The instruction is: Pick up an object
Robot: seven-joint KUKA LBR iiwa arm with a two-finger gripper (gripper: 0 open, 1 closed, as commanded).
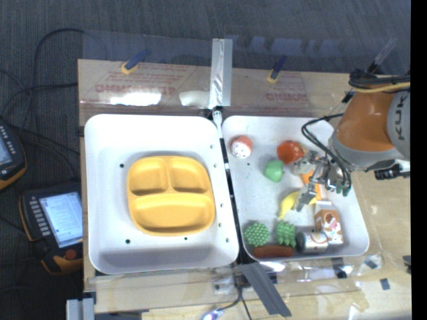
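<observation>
My gripper (pixel 312 189) hangs low in the right bin (pixel 357 199), reaching in from the right under the orange-banded wrist (pixel 363 135). It sits just right of a yellow banana (pixel 289 203) and above a small printed carton (pixel 328 223). A red tomato (pixel 290 151) and a green fruit (pixel 273 171) lie to its upper left. A small orange item (pixel 306 175) lies partly hidden under the gripper. I see nothing clearly held.
A red-and-white ball (pixel 241 147) lies at the right bin's upper left. Two green spiky balls (pixel 256 233), a red sausage (pixel 272 251) and a can (pixel 312 241) crowd the front wall. The left bin (pixel 100 179) holds a yellow divided plate (pixel 171 193).
</observation>
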